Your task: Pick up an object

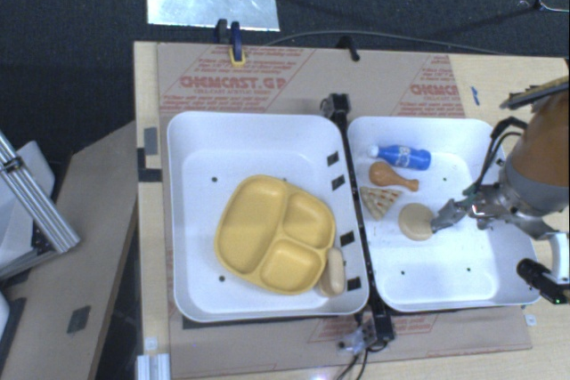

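A: Where is the round cookie (415, 222)?

B: In the right bin (445, 280), just left of the gripper (443, 219). It touches the tip; I cannot tell the claw's state.

A: How will it handle?

B: Probably light, stiff and flat, so pinch it across its edges.

A: Any writing?

B: The cardboard (267, 76) on the far side reads "CHEMCAST".

My end effector (443, 218) sits low in the right bin (445, 280), just beside a round tan cookie (414, 222); a yellow divided tray (276, 233) lies in the left bin (205, 147)
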Tool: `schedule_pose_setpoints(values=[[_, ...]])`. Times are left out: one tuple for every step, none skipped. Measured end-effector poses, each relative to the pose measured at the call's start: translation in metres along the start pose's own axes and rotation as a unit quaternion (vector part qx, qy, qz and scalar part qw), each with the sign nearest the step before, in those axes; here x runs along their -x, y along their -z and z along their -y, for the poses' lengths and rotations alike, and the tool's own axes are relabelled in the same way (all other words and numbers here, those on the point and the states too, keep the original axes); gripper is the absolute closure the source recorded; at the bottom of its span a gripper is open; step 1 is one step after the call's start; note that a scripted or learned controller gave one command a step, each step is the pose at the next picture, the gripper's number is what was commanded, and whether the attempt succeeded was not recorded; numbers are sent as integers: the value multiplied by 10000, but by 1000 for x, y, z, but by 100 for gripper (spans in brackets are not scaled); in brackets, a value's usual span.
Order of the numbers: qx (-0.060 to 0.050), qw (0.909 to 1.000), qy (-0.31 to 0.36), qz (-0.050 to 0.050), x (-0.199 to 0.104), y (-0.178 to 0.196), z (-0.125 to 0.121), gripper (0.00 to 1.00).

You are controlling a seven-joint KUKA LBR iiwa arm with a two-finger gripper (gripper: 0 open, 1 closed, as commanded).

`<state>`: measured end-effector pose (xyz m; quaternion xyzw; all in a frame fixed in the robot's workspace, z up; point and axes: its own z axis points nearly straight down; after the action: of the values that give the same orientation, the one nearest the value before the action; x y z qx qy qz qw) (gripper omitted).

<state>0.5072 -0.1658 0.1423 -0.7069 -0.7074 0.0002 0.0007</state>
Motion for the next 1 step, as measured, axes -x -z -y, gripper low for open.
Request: schedule_pose_setpoints(values=[[11, 10000, -4, -2, 0, -50, -1, 0]])
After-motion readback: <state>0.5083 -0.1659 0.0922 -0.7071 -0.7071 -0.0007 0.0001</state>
